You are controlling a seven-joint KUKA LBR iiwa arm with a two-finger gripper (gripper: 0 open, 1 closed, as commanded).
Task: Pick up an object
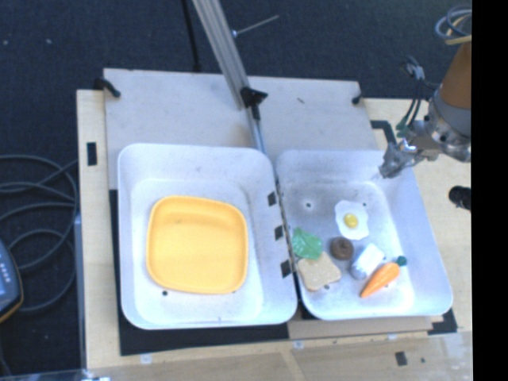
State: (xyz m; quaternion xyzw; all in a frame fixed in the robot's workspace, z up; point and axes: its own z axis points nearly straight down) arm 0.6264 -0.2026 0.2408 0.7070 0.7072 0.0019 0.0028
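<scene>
Matt yellow plastic plate (197, 244); scuffed white plastic bins (262, 185)

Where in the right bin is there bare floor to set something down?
Bare: the right bin's far half, between the gripper and fried egg. Crowded: near half, with lettuce, toast, brown disc, carrot.

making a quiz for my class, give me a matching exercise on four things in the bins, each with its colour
Things:
1. plate
2. carrot
3. fried egg
4. doughnut

Colours:
A. white with a yellow middle
B. dark brown
C. yellow-orange, all one colour
D. orange with a green tip

Pairs: 1-C, 2-D, 3-A, 4-B
</scene>
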